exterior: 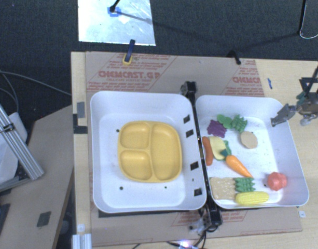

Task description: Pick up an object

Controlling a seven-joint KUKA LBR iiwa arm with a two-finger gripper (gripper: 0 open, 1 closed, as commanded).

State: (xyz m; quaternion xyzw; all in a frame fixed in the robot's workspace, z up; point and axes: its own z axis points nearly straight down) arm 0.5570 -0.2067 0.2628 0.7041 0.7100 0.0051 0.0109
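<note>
Metal fingers of the gripper (284,114) reach in over the right bin (291,144) near its upper right corner, above bare white floor; whether they are spread or closed I cannot tell, and nothing shows between them. No one object is named, so any of the toy foods in this bin would do. Nearest is the tan potato slice (249,139), a little inward from the gripper, with the green leafy piece (235,122) and purple grapes (217,127) further along toward the upper left. An orange carrot (237,164) lies mid-bin, a red tomato (276,181) sits near the lower right corner, and corn (252,197) and a cracker (223,188) lie along the bottom edge. The left bin (104,139) holds a yellow divided plate (150,151). Likely trouble: the potato slice is flat and may slip out of a pinch, and the crowded cluster by the left wall risks the fingers nudging a neighbour or closing on two things. The corn, close to the bottom rim, leaves little space for a finger on that side. The open floor along the right side gives the most room to descend, and the tomato there stands well apart from the rest.
</note>
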